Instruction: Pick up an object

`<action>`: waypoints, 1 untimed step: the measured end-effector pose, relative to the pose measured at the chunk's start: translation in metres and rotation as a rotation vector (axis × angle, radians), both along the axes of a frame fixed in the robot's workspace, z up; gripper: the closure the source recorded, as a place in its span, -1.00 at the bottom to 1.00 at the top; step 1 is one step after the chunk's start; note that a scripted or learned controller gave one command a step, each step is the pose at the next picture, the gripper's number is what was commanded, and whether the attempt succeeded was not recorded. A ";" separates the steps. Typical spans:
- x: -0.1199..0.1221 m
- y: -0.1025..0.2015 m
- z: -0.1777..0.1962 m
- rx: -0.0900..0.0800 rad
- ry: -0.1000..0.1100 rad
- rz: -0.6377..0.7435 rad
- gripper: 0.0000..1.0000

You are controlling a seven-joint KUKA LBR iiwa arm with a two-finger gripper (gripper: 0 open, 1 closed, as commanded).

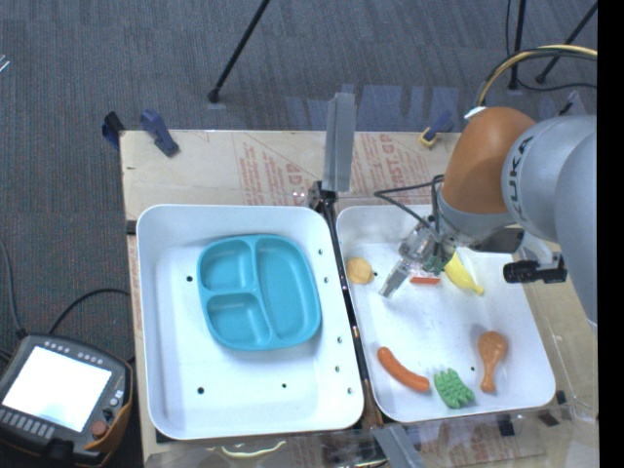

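1. The grey arm with the orange band reaches in from the right, and its two-finger gripper [402, 273] hangs low over the upper middle of the right shallow white bin [526, 310] on the desk [244, 164].
2. The fingers look slightly spread and nothing sits between them, so I judge the gripper is carrying nothing.
3. Candidates lie close around it: a small round tan bread-like piece [360, 270] just to its left, a thin red strip [425, 281] just beside its right, and a yellow banana-shaped toy [461, 275] a little further right.
4. Nearer the front of the same bin lie an orange sausage-shaped toy [403, 370], a green ridged toy [453, 388] and a brown drumstick-shaped toy [490, 356], all well apart from the gripper.
5. The left white bin [166, 359] holds a blue three-compartment plastic plate [259, 292].
6. The step in hand appears to be the approach, before any grasp.
7. The next move calls for centring over one piece, likely the tan piece or the red strip, dropping until the fingers straddle it, closing, then lifting.
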State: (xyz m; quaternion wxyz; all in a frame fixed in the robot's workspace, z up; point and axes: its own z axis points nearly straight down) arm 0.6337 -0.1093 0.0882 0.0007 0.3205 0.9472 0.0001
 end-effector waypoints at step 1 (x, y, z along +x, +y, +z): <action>-0.064 -0.037 -0.001 0.000 0.002 0.112 -1.00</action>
